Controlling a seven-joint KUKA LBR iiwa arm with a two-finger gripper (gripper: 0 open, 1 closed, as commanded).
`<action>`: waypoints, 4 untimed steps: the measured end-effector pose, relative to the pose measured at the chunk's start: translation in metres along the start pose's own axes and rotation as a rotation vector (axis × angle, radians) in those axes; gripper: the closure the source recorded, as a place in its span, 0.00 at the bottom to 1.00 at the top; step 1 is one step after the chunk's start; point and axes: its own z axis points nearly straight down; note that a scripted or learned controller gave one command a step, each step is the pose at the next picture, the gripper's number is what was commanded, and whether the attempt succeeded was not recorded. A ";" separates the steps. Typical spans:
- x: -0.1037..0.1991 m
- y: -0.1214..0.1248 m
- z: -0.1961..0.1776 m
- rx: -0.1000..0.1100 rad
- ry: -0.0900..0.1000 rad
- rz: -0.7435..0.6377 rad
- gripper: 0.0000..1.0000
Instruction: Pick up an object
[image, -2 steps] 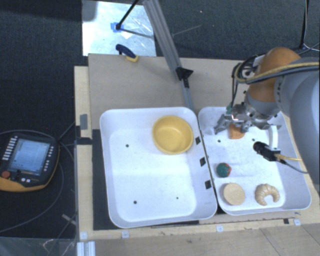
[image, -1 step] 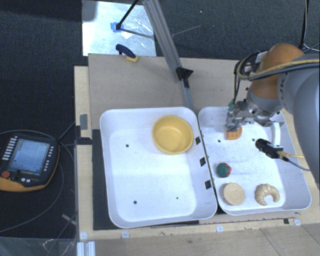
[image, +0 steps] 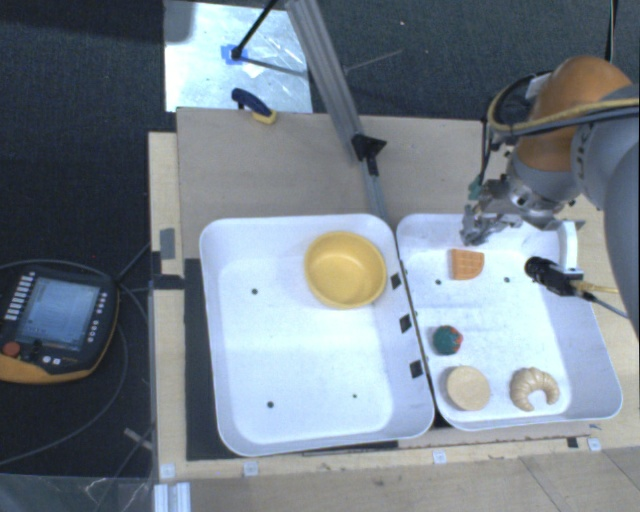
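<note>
**Hovering over the toast-coloured piece, nothing lifted yet**

Looking down from the fixed camera, the pick has not happened: every object lies on a bin floor and nothing sits between the fingers of the gripper (image: 480, 228). What is left is the whole grasp, meaning descent, closing and lift, judged from how things lie.

Taking the right-hand shallow white plastic bin (image: 590, 350) as the landmark, the small flat orange-tan square piece, like a slice of toast or a waffle (image: 466, 264), lies near the bin's far left corner. The gripper hangs just beyond it, over the bin's far rim, and this piece looks like the likeliest target because it is nearest. Toward the middle of the bin, along its left side, sits a small round ball in dark green and red (image: 447, 340). Near the bin's front edge lie a pale tan round disc, like a biscuit (image: 467, 388), and beside it, further right, a beige curved croissant-shaped toy (image: 534, 388). To the left of the landmark bin stands the second white bin (image: 240, 400), with a yellow plastic bowl (image: 345, 269) in its far right part.

The grey arm with its orange band (image: 575, 100) comes in over the landmark bin's far right corner, wrist bent downward, the tool pointing toward the bin floor. The fingertips are small and dark against the rim, so I cannot tell whether they stand apart or together.
</note>
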 end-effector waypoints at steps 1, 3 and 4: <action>-0.005 0.000 -0.044 -0.001 0.000 0.001 1.00; -0.001 -0.001 -0.131 0.000 0.000 0.000 1.00; 0.043 -0.030 -0.113 0.005 0.001 -0.002 1.00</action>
